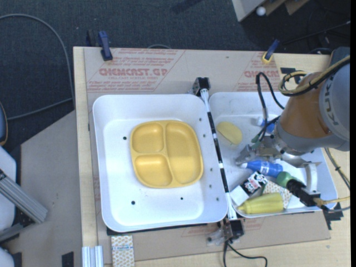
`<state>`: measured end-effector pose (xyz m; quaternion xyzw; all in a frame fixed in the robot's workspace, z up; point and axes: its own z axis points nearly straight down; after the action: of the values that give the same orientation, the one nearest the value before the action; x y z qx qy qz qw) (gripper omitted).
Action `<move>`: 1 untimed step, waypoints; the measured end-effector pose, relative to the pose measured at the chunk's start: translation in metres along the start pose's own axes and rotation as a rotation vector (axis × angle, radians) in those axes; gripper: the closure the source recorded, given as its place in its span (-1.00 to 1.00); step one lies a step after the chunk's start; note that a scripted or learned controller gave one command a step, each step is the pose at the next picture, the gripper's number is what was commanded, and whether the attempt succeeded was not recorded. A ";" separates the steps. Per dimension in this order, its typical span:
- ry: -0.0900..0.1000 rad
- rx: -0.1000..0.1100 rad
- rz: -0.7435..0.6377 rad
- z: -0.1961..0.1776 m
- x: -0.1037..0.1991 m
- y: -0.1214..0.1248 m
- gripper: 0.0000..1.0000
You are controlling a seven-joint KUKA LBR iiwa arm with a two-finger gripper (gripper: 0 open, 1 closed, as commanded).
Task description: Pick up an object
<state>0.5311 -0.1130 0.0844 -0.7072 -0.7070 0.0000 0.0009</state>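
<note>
My gripper [248, 155] hangs low over the middle of the right bin [236, 105], with the grey and orange arm reaching in from the right. Just below it lies a blue bottle-like object [266, 167] with a green piece [283, 178] at its right end. A pale yellow rounded object [229, 132] rests up and to the left of the gripper, apart from it. A small black-and-white item [254, 183] and a yellow oblong object [264, 204] lie near the bin's front edge.
The left bin [111, 166] holds a yellow divided plate [166, 153] at its centre. A black divider strip [214, 143] runs between the two bins. Blue clamps [104, 43] sit at the back edge of the bench.
</note>
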 end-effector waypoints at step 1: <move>-0.003 -0.004 -0.001 -0.033 -0.051 0.107 -1.00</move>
<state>0.6381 -0.1639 0.1172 -0.7069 -0.7074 -0.0004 -0.0014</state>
